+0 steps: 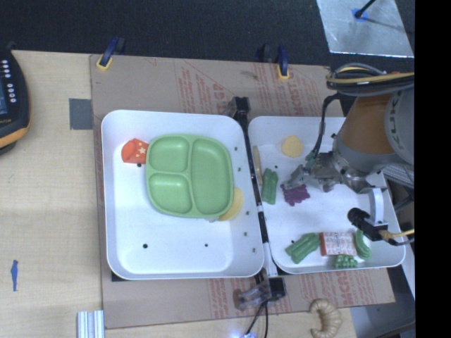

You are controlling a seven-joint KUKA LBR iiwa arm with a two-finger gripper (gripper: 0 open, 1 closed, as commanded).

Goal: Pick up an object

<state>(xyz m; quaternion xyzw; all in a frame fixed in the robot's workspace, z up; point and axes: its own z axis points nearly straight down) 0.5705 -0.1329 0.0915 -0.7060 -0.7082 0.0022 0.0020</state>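
In the right bin (pixel 320 129) my gripper (pixel 306 177) hangs low near the middle, with the grey arm and its orange band (pixel 366 125) coming in from the right. Its tip is just above and to the right of a purple toy (pixel 296 193), close to it or touching it; I cannot tell which. A green pickle-like piece (pixel 269 186) lies just left of the purple toy. A yellow round piece (pixel 292 146) sits toward the back of this bin.
Along the right bin's front lie a green ridged piece (pixel 303 247), a red-and-white packet (pixel 337 243) and small green pieces (pixel 345 262). The left bin (pixel 120 245) holds a green divided plate (pixel 190 174), a red piece (pixel 134 151) and a yellow piece (pixel 234 204) tucked under the plate.
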